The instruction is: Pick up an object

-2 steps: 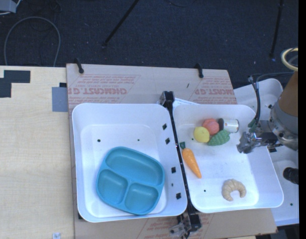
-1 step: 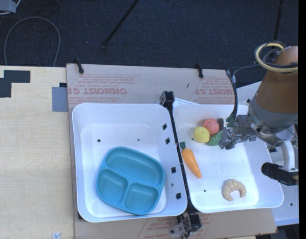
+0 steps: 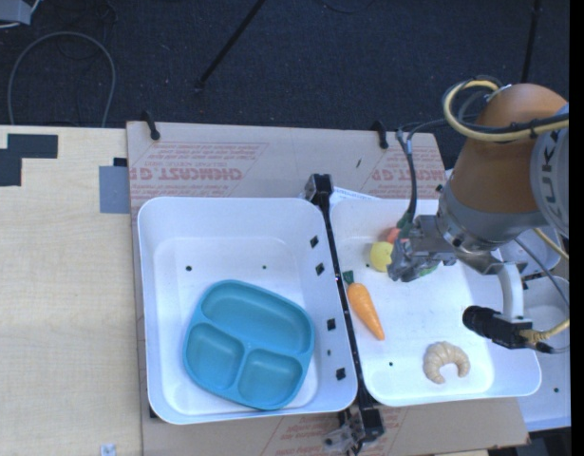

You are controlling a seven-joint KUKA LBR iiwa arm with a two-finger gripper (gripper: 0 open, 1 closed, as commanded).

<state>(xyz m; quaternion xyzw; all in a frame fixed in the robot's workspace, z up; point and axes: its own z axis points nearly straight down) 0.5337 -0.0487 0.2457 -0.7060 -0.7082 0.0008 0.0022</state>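
Note:
In the right bin lie an orange toy carrot, a small yellow object and a beige croissant. A bit of red-orange peeks out just above the yellow object, beside the gripper. My gripper hangs low over the right bin's upper middle, right beside the yellow object. The arm's orange band and grey wrist cover most of it.
The left bin holds a blue divided tray. A black divider runs between the two bins. Cables and a black fitting hang at the arm's right side over the right bin.

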